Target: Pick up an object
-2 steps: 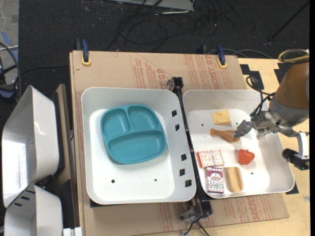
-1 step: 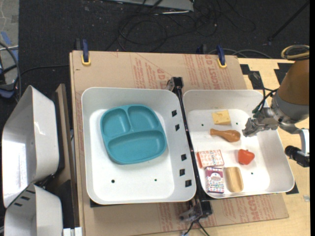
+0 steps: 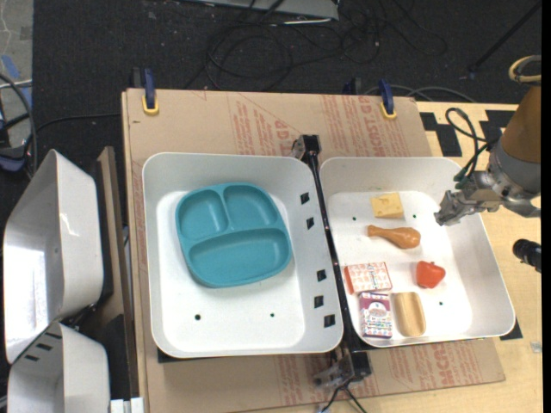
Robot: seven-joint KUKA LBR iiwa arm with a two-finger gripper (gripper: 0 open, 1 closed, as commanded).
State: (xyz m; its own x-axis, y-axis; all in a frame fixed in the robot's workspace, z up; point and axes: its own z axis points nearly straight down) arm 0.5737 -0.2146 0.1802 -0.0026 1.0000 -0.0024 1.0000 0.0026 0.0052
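In the right bin (image 3: 482,256) lie a yellow cheese wedge (image 3: 387,205), a brown chicken drumstick (image 3: 396,235), a red pepper-like piece (image 3: 430,274), a red-and-white carton (image 3: 368,276), a pink packet (image 3: 375,315) and a tan bread roll (image 3: 410,313). My gripper (image 3: 449,211) hangs over the upper right part of this bin, to the right of the cheese and drumstick, and I see nothing between its fingers. Whether the fingers stand apart is not visible.
The left bin (image 3: 164,256) holds a teal divided plate (image 3: 232,234). A black divider with clips (image 3: 320,248) runs between the bins. Cables lie on the dark floor behind the bench, and white containers (image 3: 47,256) stand at the left.
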